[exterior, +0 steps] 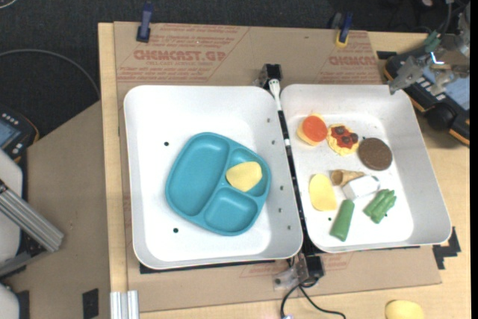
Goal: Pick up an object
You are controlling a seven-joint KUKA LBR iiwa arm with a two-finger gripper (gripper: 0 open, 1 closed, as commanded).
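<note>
Evidently the approach step: the tool [409,73] hovers off the right bin's [418,132] corner, grip unreadable; next, descend over one toy food [313,129].

Bins [149,183]: white. Divided plate [198,183]: teal; yellow piece [243,175] in compartment. Right bin: orange-red burger [312,129], red-topped pizza [343,139], brown cookie [374,154], yellow slice [323,193], green stick [343,220], green bunch [379,205].

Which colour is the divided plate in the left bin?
Teal blue divided plate, seen in the camera view.
</note>
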